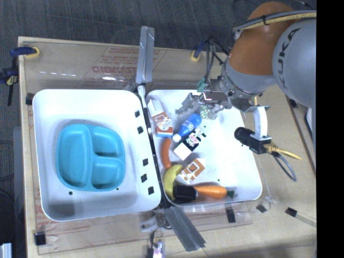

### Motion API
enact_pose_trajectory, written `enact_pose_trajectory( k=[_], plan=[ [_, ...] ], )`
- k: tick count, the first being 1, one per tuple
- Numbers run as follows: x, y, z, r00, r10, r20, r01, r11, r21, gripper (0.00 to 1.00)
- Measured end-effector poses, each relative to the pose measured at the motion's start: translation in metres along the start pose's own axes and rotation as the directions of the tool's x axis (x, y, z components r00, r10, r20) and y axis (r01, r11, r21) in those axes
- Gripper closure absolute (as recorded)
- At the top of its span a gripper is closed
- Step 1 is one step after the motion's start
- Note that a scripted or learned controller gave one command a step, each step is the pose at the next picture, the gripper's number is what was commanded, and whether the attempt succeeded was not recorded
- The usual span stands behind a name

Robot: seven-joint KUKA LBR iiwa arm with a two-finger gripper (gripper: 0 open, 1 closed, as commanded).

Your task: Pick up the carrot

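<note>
We find the carrot (210,191) lying flat near the front wall of the right bin (248,165), its long axis running along that wall, green tip toward the arm's side. A black object (183,193) touches its blunt end and a banana (171,177) curves just beyond. The end effector (201,105) hangs over the bin's far end, well apart, so the carrot lies toward the near wall from it; whether it is apart or together we cannot tell. Bare floor lies between them
</note>
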State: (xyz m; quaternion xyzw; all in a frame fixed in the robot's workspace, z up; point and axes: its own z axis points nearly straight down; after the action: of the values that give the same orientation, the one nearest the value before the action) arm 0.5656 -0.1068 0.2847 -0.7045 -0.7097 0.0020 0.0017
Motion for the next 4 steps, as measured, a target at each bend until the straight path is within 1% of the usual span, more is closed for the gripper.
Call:
enact_pose_trajectory(
  k=[1,2,3,4],
  plan=[
    [0.002,-0.089,0.103,0.986,-0.167,-0.001,0.167,0.986,0.0,0.0],
    [-0.061,-0.089,0.117,0.954,-0.298,0.002,0.298,0.954,-0.005,0.0],
    [-0.103,-0.089,0.125,0.931,-0.364,0.003,0.364,0.931,-0.006,0.0],
    [-0.102,-0.088,0.123,0.827,-0.562,0.004,0.562,0.827,-0.005,0.0]
  ],
)
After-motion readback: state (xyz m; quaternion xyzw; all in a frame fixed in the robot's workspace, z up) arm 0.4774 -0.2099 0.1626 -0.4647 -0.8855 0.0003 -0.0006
